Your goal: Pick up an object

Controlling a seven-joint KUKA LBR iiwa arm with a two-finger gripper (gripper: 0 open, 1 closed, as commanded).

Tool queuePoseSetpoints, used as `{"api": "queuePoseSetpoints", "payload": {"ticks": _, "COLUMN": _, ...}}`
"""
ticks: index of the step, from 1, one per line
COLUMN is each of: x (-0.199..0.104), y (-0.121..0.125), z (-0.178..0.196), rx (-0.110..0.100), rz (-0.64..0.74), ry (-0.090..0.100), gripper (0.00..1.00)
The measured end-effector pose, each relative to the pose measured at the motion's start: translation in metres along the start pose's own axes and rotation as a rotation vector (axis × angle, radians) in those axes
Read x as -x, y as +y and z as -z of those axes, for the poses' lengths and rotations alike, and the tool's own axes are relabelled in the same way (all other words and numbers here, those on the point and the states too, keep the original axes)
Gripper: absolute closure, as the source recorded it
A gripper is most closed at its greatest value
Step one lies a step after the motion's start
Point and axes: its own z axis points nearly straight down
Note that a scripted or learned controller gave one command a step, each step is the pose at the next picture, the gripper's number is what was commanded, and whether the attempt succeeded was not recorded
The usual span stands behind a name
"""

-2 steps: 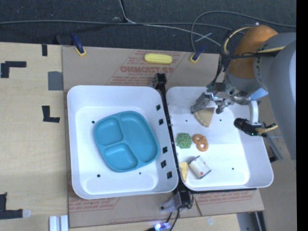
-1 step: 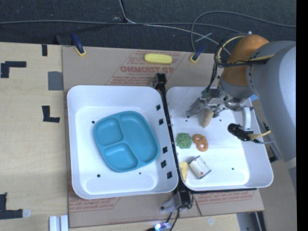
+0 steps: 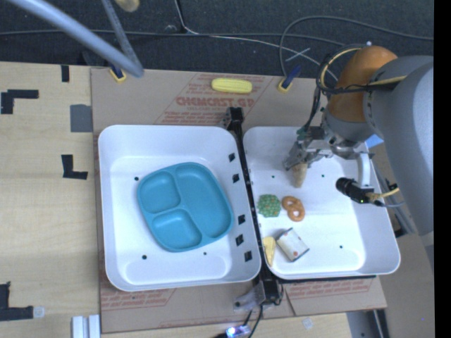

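gripper (image 3: pixel 301 162) low in right white plastic bin (image 3: pixel 352 248) | jaws closed on small tan object (image 3: pixel 299 175) | lift pending, pick not done

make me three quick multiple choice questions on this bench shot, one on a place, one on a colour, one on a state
1. Where does the divided plate lie?
A. left bin
B. right bin
C. on the cardboard

2. What colour is that plate?
A. red
B. blue
C. white

3. How does the gripper stand?
A. raised over the left bin
B. parked outside both bins
C. lowered in the right bin at a tan object

Answers: 1 A, the plate sits in the left bin. 2 B, it is light blue. 3 C, the gripper is right over the tan object at the bin's upper part.
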Motion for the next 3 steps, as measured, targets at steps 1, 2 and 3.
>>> {"api": "queuePoseSetpoints", "payload": {"ticks": 1, "x": -0.003, "y": 0.003, "z": 0.043, "rx": -0.001, "rz": -0.002, "ry": 0.004, "gripper": 1.00}}
{"api": "queuePoseSetpoints", "payload": {"ticks": 2, "x": 0.003, "y": 0.005, "z": 0.103, "rx": 0.000, "rz": -0.002, "ry": 0.003, "gripper": 1.00}}
{"api": "queuePoseSetpoints", "payload": {"ticks": 3, "x": 0.010, "y": 0.013, "z": 0.160, "rx": 0.002, "rz": -0.002, "ry": 0.002, "gripper": 1.00}}
